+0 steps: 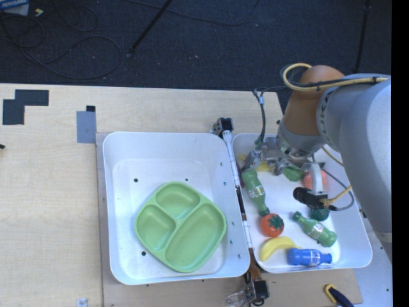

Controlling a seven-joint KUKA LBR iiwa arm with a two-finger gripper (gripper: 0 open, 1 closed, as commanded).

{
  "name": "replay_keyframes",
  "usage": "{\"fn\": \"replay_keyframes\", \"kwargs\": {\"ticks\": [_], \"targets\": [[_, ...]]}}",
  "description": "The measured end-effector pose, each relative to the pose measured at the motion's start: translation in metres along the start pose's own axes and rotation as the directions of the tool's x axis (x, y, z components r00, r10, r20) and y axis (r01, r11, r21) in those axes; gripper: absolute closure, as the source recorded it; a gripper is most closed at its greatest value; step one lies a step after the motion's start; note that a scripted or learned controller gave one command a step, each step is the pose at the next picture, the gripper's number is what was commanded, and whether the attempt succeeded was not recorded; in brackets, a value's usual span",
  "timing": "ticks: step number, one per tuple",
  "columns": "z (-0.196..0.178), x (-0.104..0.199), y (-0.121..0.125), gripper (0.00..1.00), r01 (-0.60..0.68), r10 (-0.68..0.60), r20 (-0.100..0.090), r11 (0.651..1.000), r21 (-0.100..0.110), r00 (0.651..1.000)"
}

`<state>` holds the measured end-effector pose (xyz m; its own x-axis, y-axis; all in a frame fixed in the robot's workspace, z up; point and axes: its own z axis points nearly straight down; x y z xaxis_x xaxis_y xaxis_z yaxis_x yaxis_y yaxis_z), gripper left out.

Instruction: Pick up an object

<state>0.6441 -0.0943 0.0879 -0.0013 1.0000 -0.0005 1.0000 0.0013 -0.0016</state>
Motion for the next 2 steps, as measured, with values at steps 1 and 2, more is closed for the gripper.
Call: {"fn": "replay_keyframes", "kwargs": {"ticks": [1, 2], "targets": [[-0.0102, 0.0002, 0.0005, 1.00, 0.001, -0.001, -0.002, 1.000, 0.001, 1.000], [-0.0099, 0.0003, 0.0004, 0.00, 0.002, -0.002, -0.002, 1.000, 0.001, 1.000]]}}
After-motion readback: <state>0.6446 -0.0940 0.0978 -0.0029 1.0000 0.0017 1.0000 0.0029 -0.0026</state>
